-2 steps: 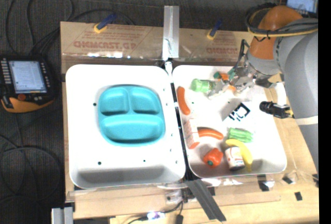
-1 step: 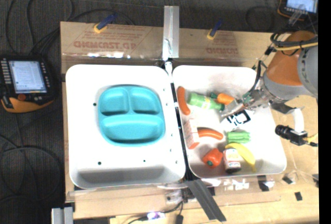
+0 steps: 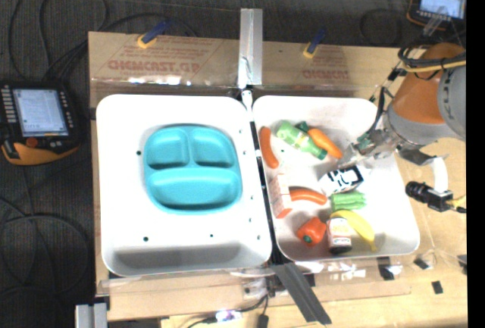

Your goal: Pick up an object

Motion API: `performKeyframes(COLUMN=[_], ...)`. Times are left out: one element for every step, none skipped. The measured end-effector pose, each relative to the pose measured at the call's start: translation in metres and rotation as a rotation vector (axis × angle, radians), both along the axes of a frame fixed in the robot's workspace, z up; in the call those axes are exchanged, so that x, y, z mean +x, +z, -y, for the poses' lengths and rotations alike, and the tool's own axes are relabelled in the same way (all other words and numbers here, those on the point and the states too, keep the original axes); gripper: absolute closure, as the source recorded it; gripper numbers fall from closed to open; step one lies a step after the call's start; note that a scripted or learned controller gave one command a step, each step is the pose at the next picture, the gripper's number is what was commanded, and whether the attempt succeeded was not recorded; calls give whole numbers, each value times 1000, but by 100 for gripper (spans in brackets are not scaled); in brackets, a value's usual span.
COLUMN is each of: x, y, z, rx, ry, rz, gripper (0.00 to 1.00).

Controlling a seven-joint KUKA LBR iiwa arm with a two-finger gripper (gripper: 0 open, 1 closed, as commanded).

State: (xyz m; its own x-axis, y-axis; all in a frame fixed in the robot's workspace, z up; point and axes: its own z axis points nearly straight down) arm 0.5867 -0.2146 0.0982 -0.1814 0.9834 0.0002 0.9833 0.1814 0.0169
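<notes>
My end effector [image 3: 350, 173] hangs low over the right bin [image 3: 394, 201], just above the green toy [image 3: 348, 200]; I cannot tell its opening or hold.

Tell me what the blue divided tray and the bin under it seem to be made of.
The turquoise three-compartment tray looks like moulded plastic with a smooth, slightly glossy finish: rounded edges and soft highlights. The shallow white left bin also looks like plastic, matte to satin, with rounded corners; I cannot confirm either material from the view.
</notes>
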Motion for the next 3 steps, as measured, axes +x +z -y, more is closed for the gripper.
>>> performKeyframes(x=[49,79,80], y=[75,134,142], z=[-39,-120,-121], rx=[-5,-4,-7], ry=[15,51,52], rz=[-17,-17,-18], gripper=[100,100,100])
